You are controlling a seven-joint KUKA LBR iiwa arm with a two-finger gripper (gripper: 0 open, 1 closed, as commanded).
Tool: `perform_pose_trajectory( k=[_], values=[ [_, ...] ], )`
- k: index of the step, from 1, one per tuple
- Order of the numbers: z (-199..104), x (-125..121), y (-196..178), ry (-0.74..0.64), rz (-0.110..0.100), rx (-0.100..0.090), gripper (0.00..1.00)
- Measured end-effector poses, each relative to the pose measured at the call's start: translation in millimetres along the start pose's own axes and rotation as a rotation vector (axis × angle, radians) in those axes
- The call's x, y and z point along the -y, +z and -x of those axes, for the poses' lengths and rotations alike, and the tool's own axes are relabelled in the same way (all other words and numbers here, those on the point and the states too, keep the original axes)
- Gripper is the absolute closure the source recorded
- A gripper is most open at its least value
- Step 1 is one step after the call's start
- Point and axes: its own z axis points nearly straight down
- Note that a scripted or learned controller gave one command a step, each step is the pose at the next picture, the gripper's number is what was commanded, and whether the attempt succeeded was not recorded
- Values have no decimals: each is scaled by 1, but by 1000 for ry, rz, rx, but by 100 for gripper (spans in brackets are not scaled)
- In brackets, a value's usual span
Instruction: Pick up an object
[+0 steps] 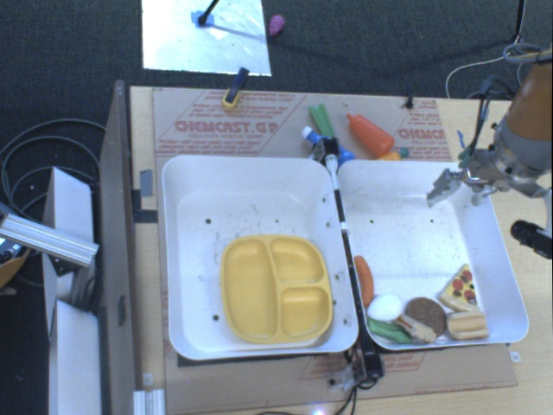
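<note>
Two white bins, one yellow tray, and a huddle of toy food.

The left bin (pixel 186 232) holds one yellow divided tray (pixel 276 288). At the right bin's (pixel 497 249) near edge lie a sausage (pixel 365 280), an egg (pixel 385 307), a green bean (pixel 389 331), a brown patty (pixel 426 314), a pizza slice (pixel 460 288) and a bun (pixel 467 324). The gripper (pixel 460 188) hangs over that bin's far end, fingers spread with nothing between them, well apart from the food. Behind the bins, on the cardboard-covered bench (pixel 259 124), lies a carrot (pixel 370 135).

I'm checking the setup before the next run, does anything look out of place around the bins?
Yes. A toy carrot and a green piece lie on the bench behind the bins, outside both. The other toy food sits bunched in the right bin's near corner.
</note>
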Motion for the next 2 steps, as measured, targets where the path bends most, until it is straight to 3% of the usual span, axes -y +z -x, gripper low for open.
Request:
perform_pose_trajectory(
  k=[1,2],
  values=[
    [-62,-51,-13,-8,6,-2,0],
    [-58,-49,-23,-6,6,0,100]
  ],
)
